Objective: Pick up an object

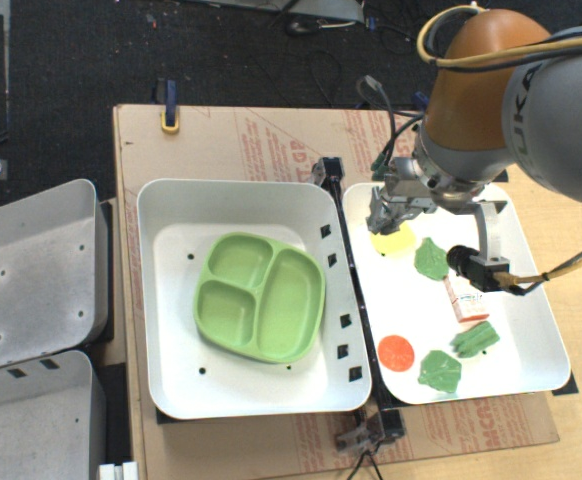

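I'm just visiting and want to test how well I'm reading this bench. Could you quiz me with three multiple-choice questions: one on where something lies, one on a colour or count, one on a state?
1. Where does the green divided plate lie?
A. left bin
B. right bin
C. on the cardboard

2. What colour is the flat round disc in the right bin?
A. blue
B. orange-red
C. white

3. Where is the gripper?
A. over the plate
B. outside both bins
C. down at the yellow object

Answers:
1 A, it sits alone in the left bin.
2 B, it is orange-red, near the front.
3 C, it sits right over that yellow piece.
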Robot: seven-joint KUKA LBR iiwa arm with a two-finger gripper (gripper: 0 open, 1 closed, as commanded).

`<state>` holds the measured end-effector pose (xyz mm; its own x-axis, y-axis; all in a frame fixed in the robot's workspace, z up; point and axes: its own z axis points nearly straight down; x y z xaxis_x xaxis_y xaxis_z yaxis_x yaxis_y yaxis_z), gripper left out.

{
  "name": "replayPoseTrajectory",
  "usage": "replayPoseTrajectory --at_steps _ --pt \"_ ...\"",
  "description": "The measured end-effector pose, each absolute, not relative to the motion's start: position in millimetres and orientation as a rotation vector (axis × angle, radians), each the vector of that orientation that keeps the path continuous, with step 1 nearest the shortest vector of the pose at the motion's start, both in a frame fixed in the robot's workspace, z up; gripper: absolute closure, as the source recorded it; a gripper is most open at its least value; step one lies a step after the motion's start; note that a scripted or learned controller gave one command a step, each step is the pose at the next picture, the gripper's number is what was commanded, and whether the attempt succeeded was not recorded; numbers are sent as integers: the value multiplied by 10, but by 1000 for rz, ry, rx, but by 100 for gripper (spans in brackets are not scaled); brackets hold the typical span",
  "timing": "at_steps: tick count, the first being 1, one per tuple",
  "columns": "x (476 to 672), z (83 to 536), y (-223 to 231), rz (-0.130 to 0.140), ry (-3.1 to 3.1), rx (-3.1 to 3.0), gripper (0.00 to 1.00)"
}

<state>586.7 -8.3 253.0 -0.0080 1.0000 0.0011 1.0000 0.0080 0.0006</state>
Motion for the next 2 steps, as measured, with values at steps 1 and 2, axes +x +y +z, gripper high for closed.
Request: replayPoseTrajectory --at_steps 1,2 --pt "5902 2392 445 1 -2228 -2213 100" --pt "5769 2403 947 1 -2229 -2211 100"
